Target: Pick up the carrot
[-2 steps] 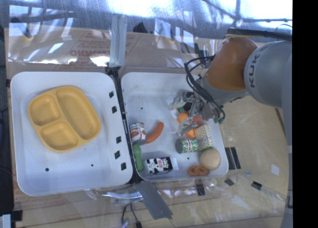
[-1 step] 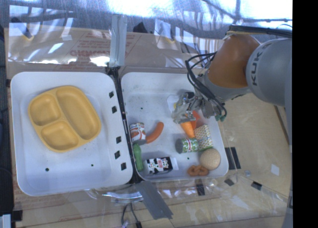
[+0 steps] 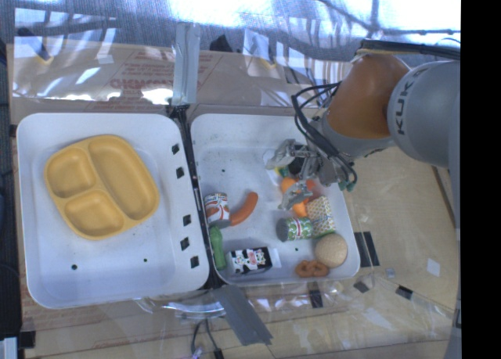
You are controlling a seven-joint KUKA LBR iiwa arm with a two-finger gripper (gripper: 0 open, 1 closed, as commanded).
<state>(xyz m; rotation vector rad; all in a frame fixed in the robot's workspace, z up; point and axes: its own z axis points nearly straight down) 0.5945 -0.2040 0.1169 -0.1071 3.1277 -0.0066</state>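
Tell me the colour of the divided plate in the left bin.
Yellow; the plate shows in the camera view.

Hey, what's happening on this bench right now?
A grey robot arm reaches in from the right, with its gripper low over the right bin, among a cluster of toy food. It sits right at an orange item that looks like the carrot, but a grasp is not clear. Nearby lie a sausage, a small can, a bun and a pretzel. The left bin holds a yellow divided plate.
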